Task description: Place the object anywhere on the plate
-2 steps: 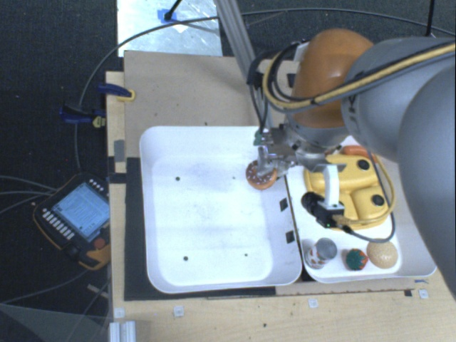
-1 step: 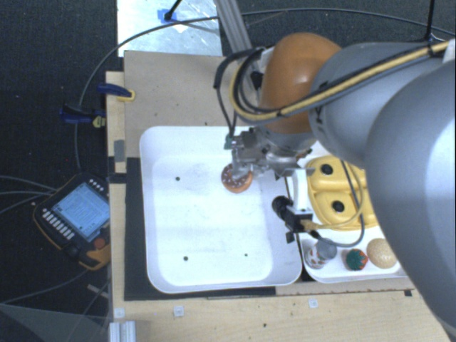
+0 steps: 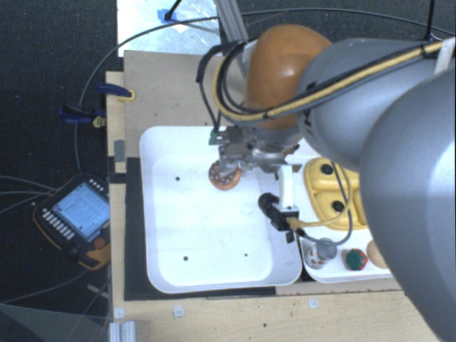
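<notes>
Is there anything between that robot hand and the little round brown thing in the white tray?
Nothing visible stands between them. The end effector sits directly above the small round brown object in the left bin; I cannot tell whether it touches or holds it. The arm covers much of the right bin, and I cannot make out a plate there.

The left bin (image 3: 171,219) looks like smooth white plastic, faintly glossy. The bench (image 3: 164,84) is matt, pale board — fibreboard or wood. The arm (image 3: 399,120) has a satin grey shell, its orange band (image 3: 285,63) shinier. The yellow piece (image 3: 331,191) in the right bin seems glossy plastic — the floor (image 3: 50,48) dark, rough carpet.
</notes>
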### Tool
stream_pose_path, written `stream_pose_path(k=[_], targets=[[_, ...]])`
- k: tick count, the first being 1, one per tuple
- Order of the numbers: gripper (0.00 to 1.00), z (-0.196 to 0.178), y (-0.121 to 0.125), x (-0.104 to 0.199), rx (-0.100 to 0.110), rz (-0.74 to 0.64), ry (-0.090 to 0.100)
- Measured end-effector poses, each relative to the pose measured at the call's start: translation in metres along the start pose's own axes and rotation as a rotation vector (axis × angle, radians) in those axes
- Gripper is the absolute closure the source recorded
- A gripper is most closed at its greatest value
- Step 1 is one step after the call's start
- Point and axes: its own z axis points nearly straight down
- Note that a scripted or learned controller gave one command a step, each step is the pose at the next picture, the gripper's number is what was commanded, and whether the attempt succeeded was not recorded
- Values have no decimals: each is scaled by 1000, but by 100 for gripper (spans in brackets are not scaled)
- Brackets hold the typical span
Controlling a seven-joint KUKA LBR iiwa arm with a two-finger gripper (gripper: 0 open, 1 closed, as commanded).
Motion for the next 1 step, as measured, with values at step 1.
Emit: stream_pose_path(k=[1], targets=[[0, 1, 0, -2, 1, 3, -1]])
